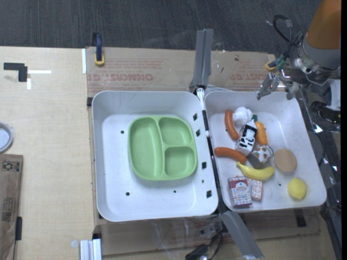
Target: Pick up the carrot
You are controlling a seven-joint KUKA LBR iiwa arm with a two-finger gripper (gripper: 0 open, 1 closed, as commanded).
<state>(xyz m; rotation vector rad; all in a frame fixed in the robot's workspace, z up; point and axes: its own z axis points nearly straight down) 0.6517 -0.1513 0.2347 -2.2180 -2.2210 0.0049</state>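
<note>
The two shallow white bins sit side by side on the bench. The left bin bears a pale green plastic plate with three compartments, lying flat near the middle — perhaps meant as a drop-off place, though the task asks only for a lift. The right bin holds a loose heap of toy food, crowded toward its centre and near edge.

Above the far right corner of that bin stands the grey arm with its orange band, and the two-finger gripper hangs at the bin's far rim, well apart from the heap. Whether it is parted or closed I cannot tell; it is small and seen at a slant, and nothing is visibly between its tips.

Within the heap, two reddish sausages lie left of a black-and-white carton. The small orange carrot lies just beside that carton on its right, touching or nearly so, with a white crumpled object near its far end. A round tan bun, a yellow banana, a yellow lemon and a red-and-white box lie nearer the camera.

The carton pressed against the carrot will likely crowd a descent — the approach should favour the carrot's open right side.
</note>
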